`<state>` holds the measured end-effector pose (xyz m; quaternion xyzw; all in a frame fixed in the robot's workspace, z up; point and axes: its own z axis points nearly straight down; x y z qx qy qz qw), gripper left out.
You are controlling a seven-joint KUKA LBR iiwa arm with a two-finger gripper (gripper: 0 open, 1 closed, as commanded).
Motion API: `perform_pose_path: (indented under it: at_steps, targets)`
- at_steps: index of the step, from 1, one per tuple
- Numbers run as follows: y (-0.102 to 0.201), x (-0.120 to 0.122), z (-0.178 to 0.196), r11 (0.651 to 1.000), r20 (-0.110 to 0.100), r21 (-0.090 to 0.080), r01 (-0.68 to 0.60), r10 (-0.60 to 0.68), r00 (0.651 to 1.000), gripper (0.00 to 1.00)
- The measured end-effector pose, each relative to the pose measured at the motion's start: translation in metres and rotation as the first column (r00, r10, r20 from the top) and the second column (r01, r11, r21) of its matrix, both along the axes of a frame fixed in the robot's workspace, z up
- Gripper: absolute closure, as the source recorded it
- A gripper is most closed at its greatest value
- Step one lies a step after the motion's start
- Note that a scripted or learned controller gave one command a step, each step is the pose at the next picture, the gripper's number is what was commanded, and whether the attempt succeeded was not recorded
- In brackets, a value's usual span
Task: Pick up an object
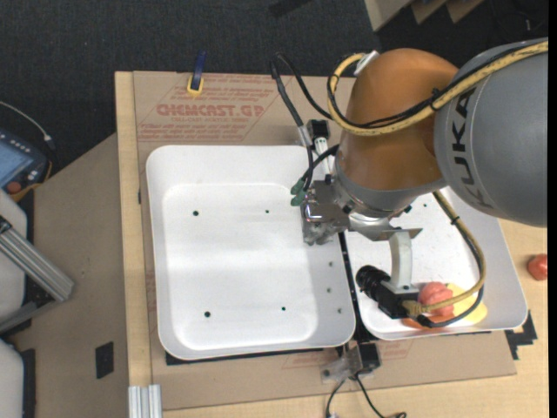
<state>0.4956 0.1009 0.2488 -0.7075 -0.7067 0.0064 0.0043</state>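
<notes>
- A brown cardboard-covered surface [226,111] with red print near its top edge stands over dark carpet. It carries two shallow white bins side by side across the middle of the frame.
- The hand [317,220] sits just right of centre, low over the strip where the two bins meet, at the right wall of the left bin [161,233].
- The wrist and its orange band hide most of the hand from above. Whether it is spread or pressed together cannot be told, and nothing can be seen held in it.
- Something small and green [300,190] shows at the hand's upper left; it is too small to tell what it is.
- The grey arm [496,138] fills the upper right of the frame and covers much of the right bin [496,259].
- The likely thing to pick is a rounded reddish-orange object [435,294], in the lower part of the right bin. It is apart from the hand, down and to the right of it.
- A small orange thing [540,266] lies at the far right edge, outside the bins.
- A blue and yellow clip [197,75] sits on the cardboard's top edge, upper left.
- Judged from this, the task is at the approach step, with no grasp made. The next move would call for bringing the hand over the reddish-orange object and lowering onto it.
</notes>
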Motion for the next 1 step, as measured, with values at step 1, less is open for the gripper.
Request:
perform_pose_path:
  at_steps: [1]
  targets:
    - [0.0606, 0.0137, 0.0058, 1.0, 0.016, 0.006, -0.007, 0.007, 1.0, 1.0]
